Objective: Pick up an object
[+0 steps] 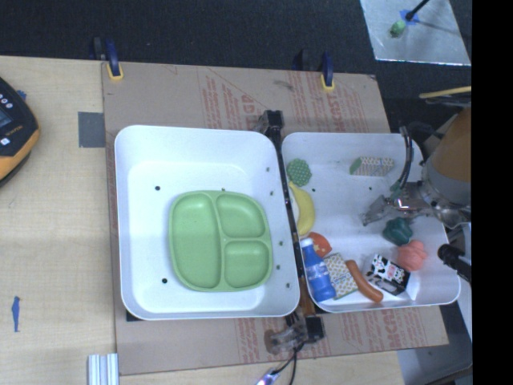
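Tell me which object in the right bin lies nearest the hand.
The dark teal object, just below the hand. The pink object lies lower still, and the cow toy, sausage and bottle sit farther away.

The arm's visible wrist section (450, 160) is a rounded housing, grey with an orange-brown band, cut off by the frame edge. A thin dark cable (409, 152) loops along its left side. Below it sits the two-finger gripper (377, 212), of bare silver-grey metal with slender pointed fingers (373, 215) and a small reflective central body. A black fitting (450, 257) projects lower down.
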`<state>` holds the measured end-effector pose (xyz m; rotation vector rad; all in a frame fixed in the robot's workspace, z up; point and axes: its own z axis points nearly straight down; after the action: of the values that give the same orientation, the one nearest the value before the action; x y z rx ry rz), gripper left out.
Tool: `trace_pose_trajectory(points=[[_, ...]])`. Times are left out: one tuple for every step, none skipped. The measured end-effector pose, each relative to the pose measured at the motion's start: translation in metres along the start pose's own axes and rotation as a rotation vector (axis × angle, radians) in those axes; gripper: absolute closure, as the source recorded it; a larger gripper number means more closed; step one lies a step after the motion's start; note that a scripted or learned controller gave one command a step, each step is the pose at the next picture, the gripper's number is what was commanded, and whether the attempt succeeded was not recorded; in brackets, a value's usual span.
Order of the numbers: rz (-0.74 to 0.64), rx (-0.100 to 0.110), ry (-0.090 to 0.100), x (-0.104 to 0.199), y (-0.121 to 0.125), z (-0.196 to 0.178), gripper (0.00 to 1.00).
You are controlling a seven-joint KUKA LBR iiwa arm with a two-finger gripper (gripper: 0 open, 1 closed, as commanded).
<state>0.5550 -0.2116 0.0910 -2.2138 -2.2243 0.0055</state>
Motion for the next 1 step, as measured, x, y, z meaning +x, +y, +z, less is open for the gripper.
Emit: trace_pose_trajectory(points=[[0.000,-0.003,0.000,0.0330,0.0922,-0.0019,0.00]])
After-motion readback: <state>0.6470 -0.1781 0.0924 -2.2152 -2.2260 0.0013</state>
